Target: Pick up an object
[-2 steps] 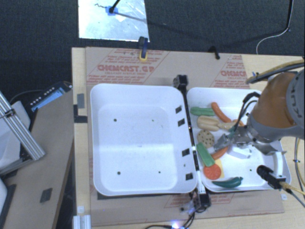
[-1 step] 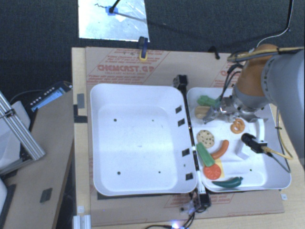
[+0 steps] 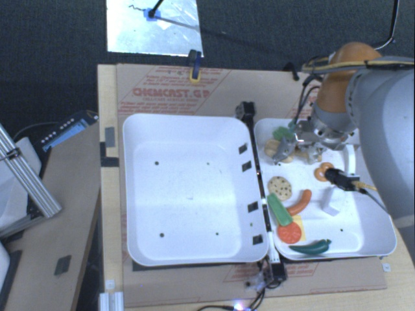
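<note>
My gripper [image 3: 299, 145] is low over the far part of the right bin [image 3: 363, 238], at the end of the grey arm with its orange band [image 3: 347, 76]. Directly to its left lie a green piece [image 3: 282, 133] and a tan piece [image 3: 275, 149], touching or nearly touching the gripper. Whether either is held cannot be seen. Nearer the front of the bin lie a speckled cookie [image 3: 280, 187], a green cucumber [image 3: 279, 208], an orange sausage [image 3: 300, 201], a red tomato slice [image 3: 290, 233] and a dark green pepper [image 3: 313, 245].
An orange ring [image 3: 322, 171] and a small white block [image 3: 331, 207] lie to the right in the same bin. The left bin [image 3: 188, 193] stands beside it, with black clips [image 3: 249, 167] on the shared edge. The arm's bulk covers the right bin's far right corner.
</note>
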Available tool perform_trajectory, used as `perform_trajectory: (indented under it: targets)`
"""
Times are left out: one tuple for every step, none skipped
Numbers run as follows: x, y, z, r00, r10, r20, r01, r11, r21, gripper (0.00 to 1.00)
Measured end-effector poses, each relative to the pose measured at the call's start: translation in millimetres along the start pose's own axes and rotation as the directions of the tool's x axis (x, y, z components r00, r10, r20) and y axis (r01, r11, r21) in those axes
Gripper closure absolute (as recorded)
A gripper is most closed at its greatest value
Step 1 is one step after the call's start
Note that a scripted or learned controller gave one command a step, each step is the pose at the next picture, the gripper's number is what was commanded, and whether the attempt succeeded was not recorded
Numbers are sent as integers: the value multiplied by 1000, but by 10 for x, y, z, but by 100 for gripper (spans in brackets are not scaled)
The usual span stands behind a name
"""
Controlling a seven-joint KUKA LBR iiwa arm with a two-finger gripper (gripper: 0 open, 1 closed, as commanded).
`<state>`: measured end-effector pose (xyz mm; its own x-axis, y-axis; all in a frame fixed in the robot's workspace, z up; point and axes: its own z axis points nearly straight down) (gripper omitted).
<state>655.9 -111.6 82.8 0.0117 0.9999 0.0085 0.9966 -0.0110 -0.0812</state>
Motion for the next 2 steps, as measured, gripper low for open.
perform_trajectory:
  targets:
    - [138, -16, 19, 1000, 8, 16, -8, 1000, -10, 0]
    - [-273, -164, -7, 1000, -9, 11, 10, 997, -81, 0]
